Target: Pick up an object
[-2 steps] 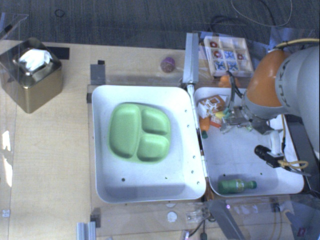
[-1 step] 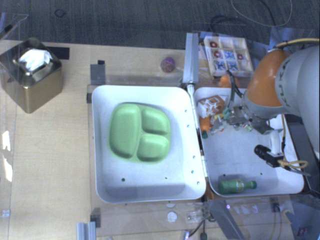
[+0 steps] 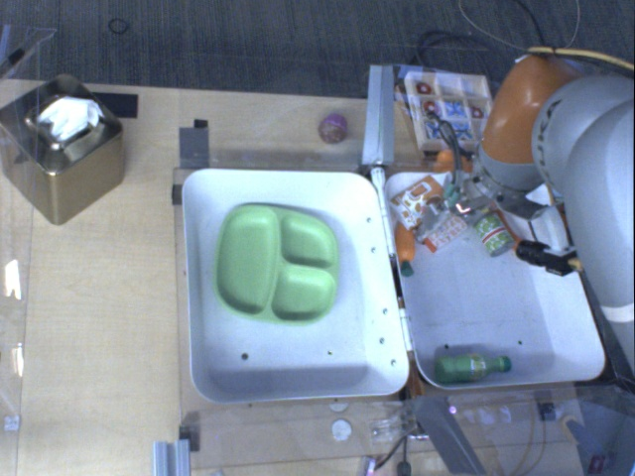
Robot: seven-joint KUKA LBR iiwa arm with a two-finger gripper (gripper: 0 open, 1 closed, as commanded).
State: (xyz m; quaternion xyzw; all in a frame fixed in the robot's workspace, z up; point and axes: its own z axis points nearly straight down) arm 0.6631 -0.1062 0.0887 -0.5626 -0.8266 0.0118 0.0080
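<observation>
The arm (image 3: pixel 585 137), grey with an orange band, is seen reaching in from the right, over the far end of the right bin (image 3: pixel 516 315). The gripper (image 3: pixel 462 194) is lowered into a cluster of objects at that bin's far left corner; how far it is open cannot be told, and nothing is seen held by it.

The left bin (image 3: pixel 288 365) is placed to the left of the gripper, and a green divided tray (image 3: pixel 278 263) is contained in it, well apart from the gripper.

A brass-coloured box (image 3: pixel 64 157) with white contents is set on the tabletop (image 3: pixel 89 315), far to the left of the gripper.

A printed packet (image 3: pixel 415 202) is found just left of the gripper, touching the cluster. A small green-labelled bottle (image 3: pixel 492 234) is located just to its right. An orange item (image 3: pixel 405 243) is wedged against the bin's left wall, near the gripper. A green bottle (image 3: pixel 473 367) is laid on its side at the near end, well apart from the gripper.

A small purple ball (image 3: pixel 333 128) is noted on the tabletop, beyond the left bin.
</observation>
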